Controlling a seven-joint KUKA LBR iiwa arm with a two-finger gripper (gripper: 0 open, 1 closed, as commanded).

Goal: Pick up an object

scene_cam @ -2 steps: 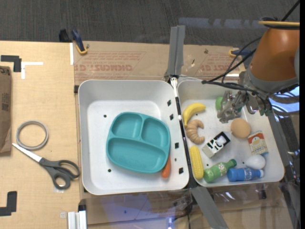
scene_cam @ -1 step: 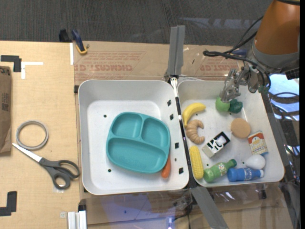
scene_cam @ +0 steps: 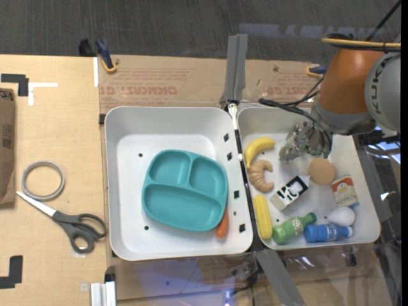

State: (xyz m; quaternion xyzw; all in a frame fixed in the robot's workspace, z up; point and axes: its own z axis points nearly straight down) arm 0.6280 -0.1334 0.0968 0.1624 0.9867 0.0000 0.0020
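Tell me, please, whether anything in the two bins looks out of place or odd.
One thing: a carrot lies in the left bin, partly tucked under the edge of the teal divided plate, while all the other food items are in the right bin. Nothing looks spilled or damaged.

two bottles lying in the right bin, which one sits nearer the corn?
The green plastic bottle: its base nearly touches the yellow corn cob. The blue plastic bottle lies beyond it, toward the bin's right wall.
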